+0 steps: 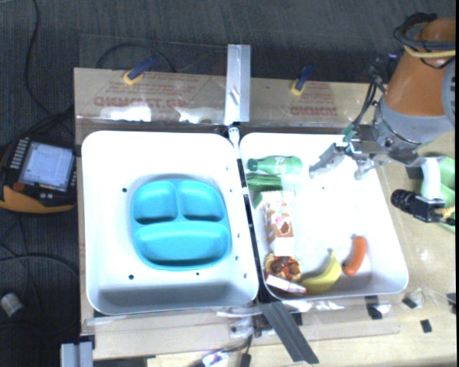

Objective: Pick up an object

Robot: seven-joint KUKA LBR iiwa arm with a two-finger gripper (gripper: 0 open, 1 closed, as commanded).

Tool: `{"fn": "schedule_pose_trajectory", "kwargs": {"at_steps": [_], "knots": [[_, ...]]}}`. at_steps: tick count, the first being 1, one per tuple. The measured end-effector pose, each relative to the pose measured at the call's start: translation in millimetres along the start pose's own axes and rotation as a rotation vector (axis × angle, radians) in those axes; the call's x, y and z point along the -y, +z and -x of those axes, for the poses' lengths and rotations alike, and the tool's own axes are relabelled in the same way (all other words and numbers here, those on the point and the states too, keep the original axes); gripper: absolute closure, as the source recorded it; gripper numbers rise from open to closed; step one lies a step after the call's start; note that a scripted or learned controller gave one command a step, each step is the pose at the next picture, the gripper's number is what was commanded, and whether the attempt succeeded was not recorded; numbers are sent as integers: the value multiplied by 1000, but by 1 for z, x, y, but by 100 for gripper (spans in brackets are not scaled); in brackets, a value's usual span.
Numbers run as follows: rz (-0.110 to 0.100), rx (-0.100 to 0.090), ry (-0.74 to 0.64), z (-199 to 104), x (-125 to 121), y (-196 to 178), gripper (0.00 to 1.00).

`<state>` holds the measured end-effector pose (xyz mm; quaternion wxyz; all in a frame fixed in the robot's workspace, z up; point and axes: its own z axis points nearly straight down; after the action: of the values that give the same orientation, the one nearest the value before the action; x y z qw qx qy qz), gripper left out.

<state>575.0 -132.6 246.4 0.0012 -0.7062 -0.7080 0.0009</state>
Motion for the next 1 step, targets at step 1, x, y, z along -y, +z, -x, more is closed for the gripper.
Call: {"fn": "schedule_pose_trajectory", "kwargs": {"at_steps": [1], "knots": [[-2, -1, 327, 29, 40, 79, 0]]}}
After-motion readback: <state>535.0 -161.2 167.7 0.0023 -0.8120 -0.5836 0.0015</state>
